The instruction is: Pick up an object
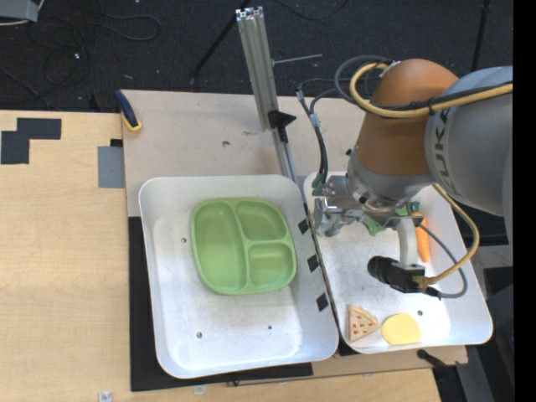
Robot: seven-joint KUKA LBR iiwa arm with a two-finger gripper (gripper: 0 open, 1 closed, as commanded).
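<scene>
The grey arm with the orange band [419, 124] entered from 3 o'clock and stood over the right-hand shallow white bin [456, 304]. Its two-finger gripper [329, 219] was positioned at about 10 o'clock within that bin, close beside the wall shared with the left-hand shallow white bin [167, 308]. Whether the gripper was spread or pressed together could not be determined, as the wrist covered most of it. Nothing was seen held in it.

Candidate objects were all in the right-hand bin. A triangular toy pizza slice, tan with red spots [362, 322], lay at about 7 o'clock near the bin's lower edge. A round yellow piece [401, 329] lay just beside it at the slice's 3 o'clock. A slim orange stick-shaped item [423, 243] lay at about 2 o'clock in the bin, on the far side of the wrist from the gripper. Pizza slice and yellow piece were well apart from the gripper, at its 5 o'clock.

The left-hand bin held a light green plastic plate with three compartments [243, 245], lying flat toward 1 o'clock of that bin's centre.

An upright aluminium post [255, 65] stood on the bench at 12 o'clock, behind the divide between the bins.
</scene>
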